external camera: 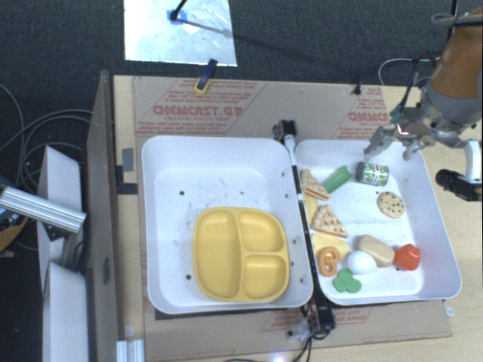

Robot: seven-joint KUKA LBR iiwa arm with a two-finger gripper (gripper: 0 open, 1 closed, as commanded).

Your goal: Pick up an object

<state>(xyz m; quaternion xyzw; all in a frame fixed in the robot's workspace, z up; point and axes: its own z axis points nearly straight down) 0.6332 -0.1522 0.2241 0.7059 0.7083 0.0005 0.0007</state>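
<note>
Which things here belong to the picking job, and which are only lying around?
Job: gripper; right bin holding small can, cookie, green cylinder, white egg, red piece.

Lying about: left bin with yellow divided tray; cables; silver sheet.

The arm (pixel 458 66) reaches in from the right edge at the upper right, its orange band uppermost and the grey wrist below it, angled down and to the left. At its end the claw (pixel 392 145) hangs with its two fingers spread apart, nothing between them. One finger (pixel 375 143) points down to the left, the other (pixel 411 149) sits further right and shorter in view. Thin cables loop beside the wrist on its left.
</note>
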